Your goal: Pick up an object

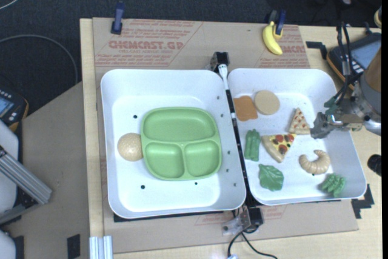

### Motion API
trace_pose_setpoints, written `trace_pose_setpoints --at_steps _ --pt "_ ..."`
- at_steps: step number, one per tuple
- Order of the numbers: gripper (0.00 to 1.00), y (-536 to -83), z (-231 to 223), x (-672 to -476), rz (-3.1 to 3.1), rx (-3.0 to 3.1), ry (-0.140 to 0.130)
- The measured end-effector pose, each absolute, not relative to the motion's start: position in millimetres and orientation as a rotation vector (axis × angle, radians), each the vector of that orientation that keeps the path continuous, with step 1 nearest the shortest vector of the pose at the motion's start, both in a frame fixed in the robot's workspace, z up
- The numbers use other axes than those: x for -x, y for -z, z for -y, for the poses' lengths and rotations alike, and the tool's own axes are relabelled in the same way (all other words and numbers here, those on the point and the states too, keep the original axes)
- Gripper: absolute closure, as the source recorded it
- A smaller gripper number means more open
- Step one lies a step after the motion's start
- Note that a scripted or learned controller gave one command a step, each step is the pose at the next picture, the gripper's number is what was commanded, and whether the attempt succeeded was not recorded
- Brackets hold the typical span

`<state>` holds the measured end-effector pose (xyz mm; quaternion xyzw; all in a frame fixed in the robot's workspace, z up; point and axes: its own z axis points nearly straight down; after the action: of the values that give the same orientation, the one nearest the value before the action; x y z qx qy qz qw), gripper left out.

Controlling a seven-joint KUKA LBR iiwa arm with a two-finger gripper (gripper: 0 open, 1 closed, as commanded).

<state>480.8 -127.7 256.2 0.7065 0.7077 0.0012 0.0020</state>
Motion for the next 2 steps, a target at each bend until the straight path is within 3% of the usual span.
trace_pose_setpoints --at_steps 1,2 --pt "1.0 -227.0 92.5 -481.3 -2.229 -2.221 0.002" --pt "1.0 -290.5 22.6 -480.2 -2.227 -2.21 -0.009"
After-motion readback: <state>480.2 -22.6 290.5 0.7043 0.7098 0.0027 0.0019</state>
